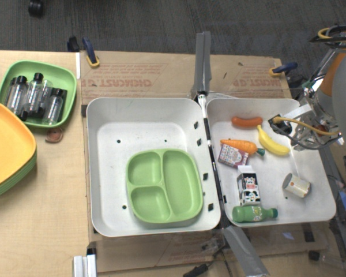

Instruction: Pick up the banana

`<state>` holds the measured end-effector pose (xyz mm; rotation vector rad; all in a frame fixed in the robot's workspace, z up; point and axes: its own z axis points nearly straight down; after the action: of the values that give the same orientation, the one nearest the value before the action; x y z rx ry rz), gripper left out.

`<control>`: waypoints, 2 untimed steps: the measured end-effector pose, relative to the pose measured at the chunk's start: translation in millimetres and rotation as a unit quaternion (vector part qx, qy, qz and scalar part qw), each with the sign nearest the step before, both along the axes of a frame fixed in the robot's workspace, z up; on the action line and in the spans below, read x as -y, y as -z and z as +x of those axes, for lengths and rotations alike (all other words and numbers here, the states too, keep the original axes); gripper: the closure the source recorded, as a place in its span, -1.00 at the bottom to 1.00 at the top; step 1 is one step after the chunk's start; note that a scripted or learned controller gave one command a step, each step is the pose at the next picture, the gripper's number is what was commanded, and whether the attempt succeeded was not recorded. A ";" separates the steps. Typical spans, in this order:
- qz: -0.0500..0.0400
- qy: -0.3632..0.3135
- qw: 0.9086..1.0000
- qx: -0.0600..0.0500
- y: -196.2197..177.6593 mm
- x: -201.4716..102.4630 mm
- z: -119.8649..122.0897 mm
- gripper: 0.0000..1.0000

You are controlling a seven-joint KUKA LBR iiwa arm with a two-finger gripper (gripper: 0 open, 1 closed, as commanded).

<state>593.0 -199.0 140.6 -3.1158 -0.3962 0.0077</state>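
Upside-down "CHEMCAST GP" cardboard (pixel 127 79) — behind banana (pixel 271 143)

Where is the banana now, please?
The banana lies in the right bin, in its upper half, just below the sausage and to the right of the carrot, close to the gripper.

Bright, even overhead light. The white bins (pixel 98 172) show soft, faint shadows and mild glare. Focus is sharp throughout, with slight blur at the right edge.
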 end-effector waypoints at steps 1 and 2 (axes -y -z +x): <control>0.000 -0.003 1.000 -0.003 -7.5 -1.0 -0.4 1.00; 0.000 -0.048 0.999 0.001 -23.9 22.7 24.0 1.00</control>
<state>617.0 -221.7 164.5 -3.0940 -0.5440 0.0051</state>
